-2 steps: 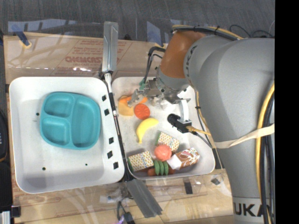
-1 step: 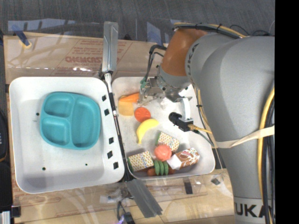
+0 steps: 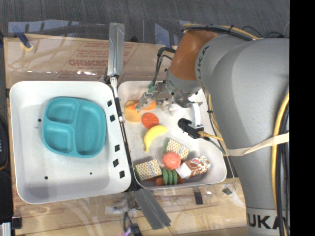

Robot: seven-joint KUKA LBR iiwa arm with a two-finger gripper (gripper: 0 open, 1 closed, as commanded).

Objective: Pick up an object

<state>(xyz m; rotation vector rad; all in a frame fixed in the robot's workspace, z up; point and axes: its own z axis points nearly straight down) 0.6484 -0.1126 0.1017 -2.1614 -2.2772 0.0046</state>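
Dark grey ribbed flooring (image 3: 74, 1) fills the top of the frame. Below it a brown cardboard sheet (image 3: 64, 58) with faint red lettering covers the bench, under glossy clear film that catches the light. A strip of blue tape (image 3: 23, 41) sits at the upper left corner.

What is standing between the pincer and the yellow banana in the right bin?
The red tomato lies between the pincer and the yellow banana, near the back of the right bin. An orange piece sits just beside the pincer.

Robotics lab: industrial arm (image 3: 246, 97) over taped cardboard bench (image 3: 64, 58), white bins (image 3: 19, 146), toy food (image 3: 155, 134).
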